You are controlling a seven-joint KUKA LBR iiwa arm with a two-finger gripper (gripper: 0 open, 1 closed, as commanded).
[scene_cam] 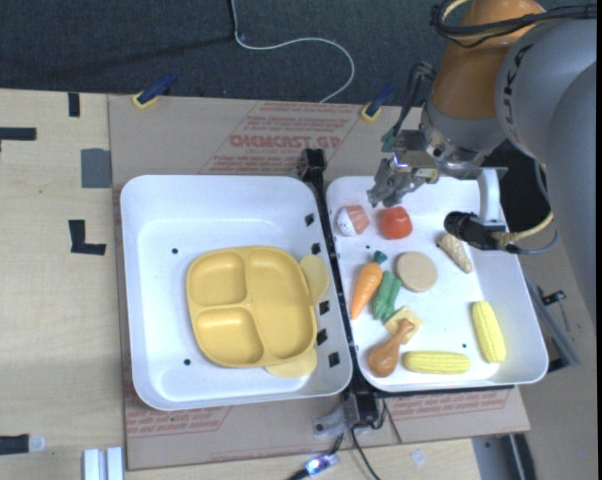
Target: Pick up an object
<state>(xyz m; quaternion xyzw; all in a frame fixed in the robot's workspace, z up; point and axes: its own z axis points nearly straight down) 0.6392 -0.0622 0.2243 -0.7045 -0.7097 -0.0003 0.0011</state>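
Observation:
My gripper [390, 194] hangs over the far left part of the right bin [516, 368], just above a red tomato-like piece [396, 223]. A small pink and white piece [352, 220] lies to the tomato's left. Nothing shows between the fingers. Further toys in this bin are an orange carrot [365, 285], a green pod [386, 295], a tan round cookie [416, 271], a brown drumstick [389, 347], two yellow corn cobs [436, 362] [488, 330] and a beige piece [455, 252].
The left bin [151, 218] holds a yellow divided plate [249, 304] with a yellow lid edge under it. A black clip [312, 163] sits on the wall between the bins. The arm's black cable fitting [481, 230] overhangs the right bin's far right.

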